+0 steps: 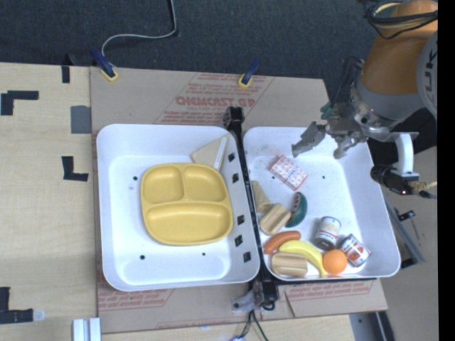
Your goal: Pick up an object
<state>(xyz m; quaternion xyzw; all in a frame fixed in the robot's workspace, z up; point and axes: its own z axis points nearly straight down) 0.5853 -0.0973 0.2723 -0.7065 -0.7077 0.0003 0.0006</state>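
My gripper [325, 144] hangs over the far right part of the right bin [359, 183], its two grey fingers spread open with nothing between them. Below and left of it lies a small red-and-white packet [287, 171]. Toward the bin's near side sit a dark green piece [298, 209], a bread roll [274, 219], a red sausage [281, 240], a banana [304, 251], a hot-dog bun [288, 263], an orange [334, 261] and two small cans [328, 231] [354, 250].
The left bin [117, 190] holds a yellow divided plate [187, 203] and a pale wedge [212, 151] at its far right corner. A black divider clamp [240, 183] runs between the bins. A cable [135, 38] lies on the dark floor beyond the bench.
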